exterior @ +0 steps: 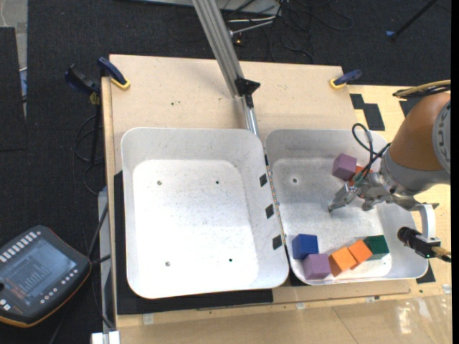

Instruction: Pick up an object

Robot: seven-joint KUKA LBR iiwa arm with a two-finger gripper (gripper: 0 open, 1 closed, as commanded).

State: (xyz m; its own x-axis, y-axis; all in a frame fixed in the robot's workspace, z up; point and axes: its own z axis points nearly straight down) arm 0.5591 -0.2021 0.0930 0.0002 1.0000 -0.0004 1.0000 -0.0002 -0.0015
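Right bin (301,145): gripper (343,201) low over the floor near centre, fingers slanting toward the left; whether they are spread or closed cannot be told from this angle, and nothing shows between them. Purple cube (345,167) just above and beside the gripper, possibly touching the wrist. Along the near wall, well apart from the gripper: blue cube (305,246), second purple cube (317,265), orange cube (346,256), green cube (375,246). Left bin (136,149) alongside.
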